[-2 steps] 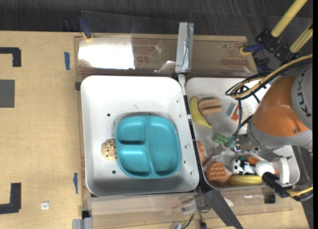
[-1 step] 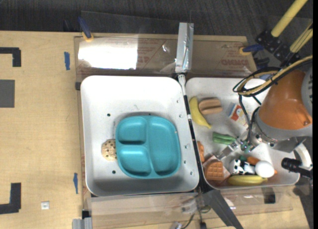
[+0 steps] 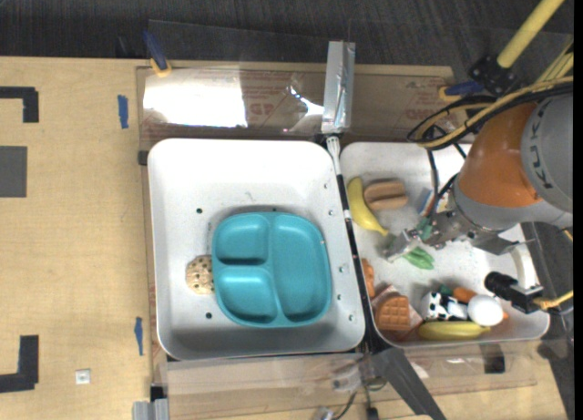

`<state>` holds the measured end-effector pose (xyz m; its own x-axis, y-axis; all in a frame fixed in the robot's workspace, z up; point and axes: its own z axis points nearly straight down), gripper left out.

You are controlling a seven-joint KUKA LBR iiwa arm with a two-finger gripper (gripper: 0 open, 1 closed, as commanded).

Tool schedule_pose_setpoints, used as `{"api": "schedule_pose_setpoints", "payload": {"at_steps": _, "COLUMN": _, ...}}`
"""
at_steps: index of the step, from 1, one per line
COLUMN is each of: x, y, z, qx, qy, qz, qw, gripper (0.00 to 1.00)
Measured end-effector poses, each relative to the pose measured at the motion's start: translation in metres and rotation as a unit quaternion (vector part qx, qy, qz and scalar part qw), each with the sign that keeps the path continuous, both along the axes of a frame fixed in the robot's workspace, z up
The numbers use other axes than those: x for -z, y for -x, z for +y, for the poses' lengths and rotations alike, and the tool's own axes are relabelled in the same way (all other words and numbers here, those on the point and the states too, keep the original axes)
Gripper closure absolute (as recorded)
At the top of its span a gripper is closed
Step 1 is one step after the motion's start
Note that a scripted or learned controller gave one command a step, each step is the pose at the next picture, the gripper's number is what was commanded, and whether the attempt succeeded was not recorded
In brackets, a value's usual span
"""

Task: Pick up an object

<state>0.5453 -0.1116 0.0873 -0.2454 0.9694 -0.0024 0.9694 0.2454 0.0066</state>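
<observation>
Two shallow white bins sit side by side on the counter [image 3: 64,227], and I log them from largest item down. On the left bin [image 3: 173,227] I note a teal divided plate [image 3: 271,268] with three compartments lying flat near its centre, and a small speckled cookie [image 3: 199,273] touching the plate's left edge. The right bin [image 3: 401,156] carries the clutter. My grey arm [image 3: 515,172] with its orange band enters from the right and reaches down over the middle of this bin. Part of a lettered marking shows on the grey casing at the frame's edge; I can make out what looks like a "K" and no more. Red printing on the cardboard panel [image 3: 273,104] behind the bins is too faint for me to read.

Contents of the right bin: a yellow banana [image 3: 362,209] along the left wall, a brown bun-like piece [image 3: 385,194] just beside it, a green leaf-shaped item [image 3: 417,258] near the centre, a waffle-patterned orange piece [image 3: 393,312] at the lower left, a second banana [image 3: 453,329] along the near wall, a black-and-white toy [image 3: 439,304] and a white egg-like ball [image 3: 485,312] above it.

The pincer [image 3: 421,234] hangs just over the green leaf-shaped item. Whether its tips are apart or together I cannot tell, and I see nothing clearly held between them.
</observation>
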Motion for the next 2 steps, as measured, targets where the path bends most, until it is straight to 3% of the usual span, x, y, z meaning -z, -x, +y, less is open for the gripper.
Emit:
{"api": "schedule_pose_setpoints", "payload": {"at_steps": 1, "x": -0.012, "y": -0.002, "z": 0.000, "qx": 0.000, "qy": 0.0007, "qz": -0.004, "qw": 1.0000, "gripper": 1.00}}
{"api": "schedule_pose_setpoints", "payload": {"at_steps": 2, "x": -0.100, "y": -0.063, "z": 0.060, "qx": 0.099, "qy": -0.0012, "qz": 0.000, "qw": 0.9951, "gripper": 1.00}}
